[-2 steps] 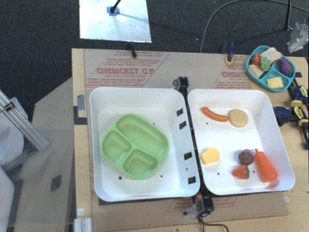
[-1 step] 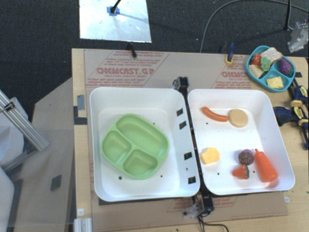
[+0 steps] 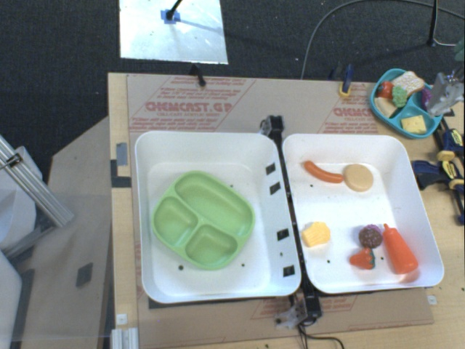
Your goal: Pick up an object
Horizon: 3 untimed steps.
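Note:
The right white bin (image 3: 407,195) holds several toy foods. An orange sausage (image 3: 323,172) lies at its back, touching a tan round bun (image 3: 358,177) on its right. A yellow cheese piece (image 3: 316,234) sits near the bin's left wall. At the front right, a purple berry cluster (image 3: 371,235), a red strawberry (image 3: 362,259) and an orange carrot (image 3: 399,249) lie close together. The left white bin (image 3: 163,151) holds a green divided plate (image 3: 203,219).
A blue tray of toy foods (image 3: 403,100) stands on the bench at the back right. Blue clamps (image 3: 445,162) grip the bench's right side. A shiny metal sheet (image 3: 173,20) lies on the floor behind the bench. A black hinge strip (image 3: 285,195) separates the bins.

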{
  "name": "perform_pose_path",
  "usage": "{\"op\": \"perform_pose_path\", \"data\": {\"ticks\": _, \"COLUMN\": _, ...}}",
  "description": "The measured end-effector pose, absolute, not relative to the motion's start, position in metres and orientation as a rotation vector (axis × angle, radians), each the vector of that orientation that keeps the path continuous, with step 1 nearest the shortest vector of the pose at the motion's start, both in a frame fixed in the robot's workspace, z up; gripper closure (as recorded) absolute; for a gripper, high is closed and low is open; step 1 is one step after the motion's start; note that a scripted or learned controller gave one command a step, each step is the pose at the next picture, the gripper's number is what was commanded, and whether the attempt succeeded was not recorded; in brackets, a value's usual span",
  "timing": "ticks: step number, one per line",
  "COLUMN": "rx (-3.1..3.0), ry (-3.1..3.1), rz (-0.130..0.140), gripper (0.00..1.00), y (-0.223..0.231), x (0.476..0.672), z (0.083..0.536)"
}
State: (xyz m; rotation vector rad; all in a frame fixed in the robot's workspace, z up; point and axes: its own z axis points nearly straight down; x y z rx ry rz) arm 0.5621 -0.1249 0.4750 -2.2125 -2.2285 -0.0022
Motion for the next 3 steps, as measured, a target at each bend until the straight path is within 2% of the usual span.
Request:
{"op": "perform_pose_path", "data": {"ticks": 1, "rx": -2.223, "ry": -2.223, "rz": 0.001, "gripper": 1.0, "y": -0.164, "x": 0.594, "z": 0.433}}
{"op": "perform_pose_path", "data": {"ticks": 2, "rx": -2.22, "ry": -2.234, "rz": -0.004, "gripper": 1.0, "y": -0.162, "x": 0.593, "z": 0.447}}
{"op": "perform_pose_path", "data": {"ticks": 3, "rx": -2.222, "ry": -2.225, "rz": 0.0, "gripper": 1.0, "y": -0.179, "x": 0.624, "z": 0.394}}
